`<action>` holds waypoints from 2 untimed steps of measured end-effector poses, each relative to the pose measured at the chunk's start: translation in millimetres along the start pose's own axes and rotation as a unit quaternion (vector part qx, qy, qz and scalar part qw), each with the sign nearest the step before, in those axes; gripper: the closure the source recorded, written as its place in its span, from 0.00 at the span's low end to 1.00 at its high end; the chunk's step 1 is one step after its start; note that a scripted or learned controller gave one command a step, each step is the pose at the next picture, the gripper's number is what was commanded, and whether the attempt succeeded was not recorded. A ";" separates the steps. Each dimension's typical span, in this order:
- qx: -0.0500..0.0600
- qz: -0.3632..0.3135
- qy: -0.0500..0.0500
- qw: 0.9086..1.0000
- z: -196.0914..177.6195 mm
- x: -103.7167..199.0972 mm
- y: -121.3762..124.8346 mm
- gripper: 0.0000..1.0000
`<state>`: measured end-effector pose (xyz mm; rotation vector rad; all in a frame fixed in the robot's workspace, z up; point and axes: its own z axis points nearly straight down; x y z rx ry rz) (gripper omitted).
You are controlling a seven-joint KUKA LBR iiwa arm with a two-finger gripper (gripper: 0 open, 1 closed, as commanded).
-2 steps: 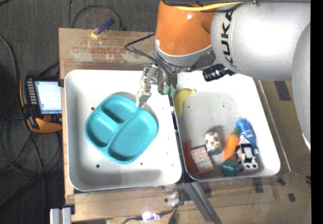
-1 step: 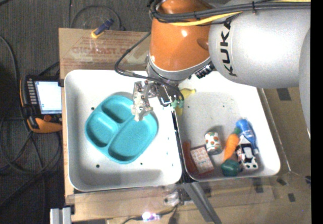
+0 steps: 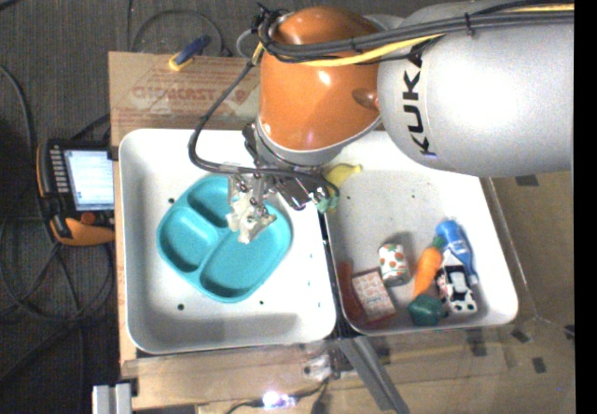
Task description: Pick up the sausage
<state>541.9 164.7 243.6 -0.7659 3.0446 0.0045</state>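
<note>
My gripper (image 3: 248, 214) hangs below the orange wrist band, over the left bin (image 3: 140, 216). It sits just above the teal divided plate (image 3: 224, 249), near the plate's upper right compartment. The arm's bulk hides the space under the wrist. A reddish-brown flat item (image 3: 371, 295) lies at the front left of the right bin (image 3: 499, 244); I cannot tell whether it is the sausage.
The right bin also holds a red-and-white piece (image 3: 395, 263), an orange carrot (image 3: 427, 270), a blue bottle (image 3: 454, 242), a black-and-white toy (image 3: 457, 289) and a dark green piece (image 3: 426, 310). A yellow item (image 3: 343, 172) peeks out beside the arm. A handheld pendant (image 3: 79, 181) lies left of the bench.
</note>
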 end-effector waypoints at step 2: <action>-0.001 -0.321 -0.001 0.947 0.9 -18.3 58.9 1.00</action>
